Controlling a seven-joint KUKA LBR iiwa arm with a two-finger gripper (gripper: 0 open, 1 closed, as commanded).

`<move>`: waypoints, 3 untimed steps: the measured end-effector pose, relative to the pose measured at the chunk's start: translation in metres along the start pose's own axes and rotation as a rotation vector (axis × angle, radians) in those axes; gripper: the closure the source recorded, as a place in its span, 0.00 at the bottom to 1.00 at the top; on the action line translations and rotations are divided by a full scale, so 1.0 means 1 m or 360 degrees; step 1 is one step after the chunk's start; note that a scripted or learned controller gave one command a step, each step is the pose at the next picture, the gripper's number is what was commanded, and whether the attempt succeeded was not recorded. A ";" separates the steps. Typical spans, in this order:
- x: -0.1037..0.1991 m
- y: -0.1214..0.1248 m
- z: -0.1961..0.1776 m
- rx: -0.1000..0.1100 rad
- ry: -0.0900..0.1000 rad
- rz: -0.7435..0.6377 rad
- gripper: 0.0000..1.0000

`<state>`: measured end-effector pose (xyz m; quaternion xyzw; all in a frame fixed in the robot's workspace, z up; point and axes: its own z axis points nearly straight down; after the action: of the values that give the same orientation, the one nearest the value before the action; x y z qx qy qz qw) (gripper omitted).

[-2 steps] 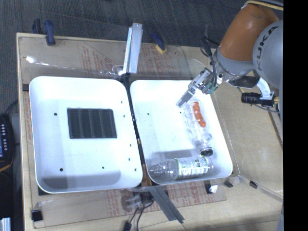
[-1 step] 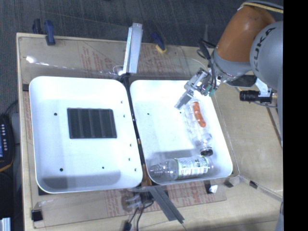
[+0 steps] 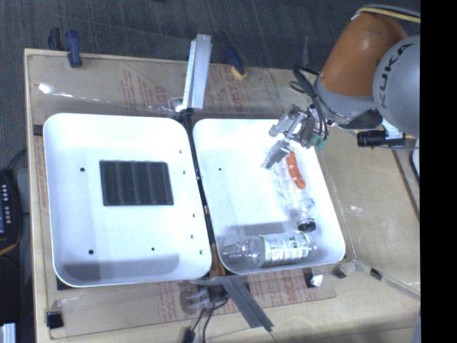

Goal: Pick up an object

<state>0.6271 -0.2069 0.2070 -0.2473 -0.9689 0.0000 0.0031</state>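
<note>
The gripper (image 3: 280,143) hangs over the right bin (image 3: 235,191), near its back-right part. Two metal fingers show: one up by the wrist, one lower, w/ a gap btwn them and nothing seen in that gap, so they look spread; edges are blurry tho.

Just below the gripper, inside the right bin, a clear plastic bottle w/ orange contents (image 3: 294,181) lies along the bin's right wall, dark cap toward the front. Its top end sits right under the lower finger; can't tell if they touch. Its clear body is hard to trace vs the white floor.

Across the right bin's front wall lies a second clear bottle w/ a label (image 3: 271,250), on its side, label text too small to read.

Left of the right bin, the left bin (image 3: 71,213) carries a dark ribbed rectangle (image 3: 136,183).

The arm (image 3: 371,63), grey w/ orange band, is cut off at the frame's right.
</note>
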 end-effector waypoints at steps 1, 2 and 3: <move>0.014 0.017 0.007 0.0000 -0.0002 -0.0233 0.00; 0.055 0.015 0.011 0.0000 -0.0006 -0.0532 0.00; 0.127 -0.005 0.044 -0.0001 -0.0004 0.0128 0.00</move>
<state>0.5128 -0.1506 0.1641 -0.2861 -0.9582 0.0000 0.0018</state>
